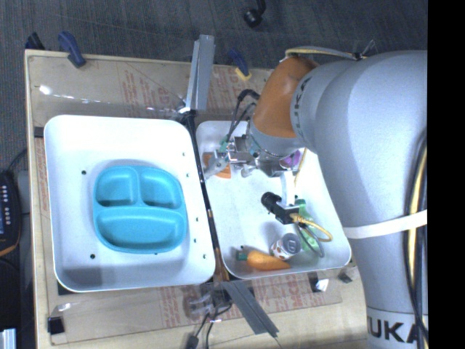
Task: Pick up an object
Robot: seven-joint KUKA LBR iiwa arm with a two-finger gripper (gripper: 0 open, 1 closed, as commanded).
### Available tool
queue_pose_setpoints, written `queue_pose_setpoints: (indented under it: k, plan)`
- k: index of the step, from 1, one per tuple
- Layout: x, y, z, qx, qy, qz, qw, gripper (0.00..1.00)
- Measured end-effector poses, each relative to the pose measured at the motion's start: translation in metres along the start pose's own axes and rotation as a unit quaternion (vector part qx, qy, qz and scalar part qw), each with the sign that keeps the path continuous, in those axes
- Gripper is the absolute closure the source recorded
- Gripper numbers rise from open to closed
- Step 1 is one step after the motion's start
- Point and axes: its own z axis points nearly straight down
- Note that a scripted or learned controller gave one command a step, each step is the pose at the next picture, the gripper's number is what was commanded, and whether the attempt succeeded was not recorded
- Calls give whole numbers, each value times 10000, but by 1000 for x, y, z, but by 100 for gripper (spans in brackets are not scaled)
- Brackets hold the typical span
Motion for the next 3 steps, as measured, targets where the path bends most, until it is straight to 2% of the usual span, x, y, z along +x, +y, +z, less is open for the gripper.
queue_pose_setpoints:
  k: [1,2,3]
  plan:
    - [-6,40,7,63,75,-65,9999,0]
    - [-4,42,-6,49,75,-100,9999,100]
    - [-4,42,-5,50,75,-103,9999,0]
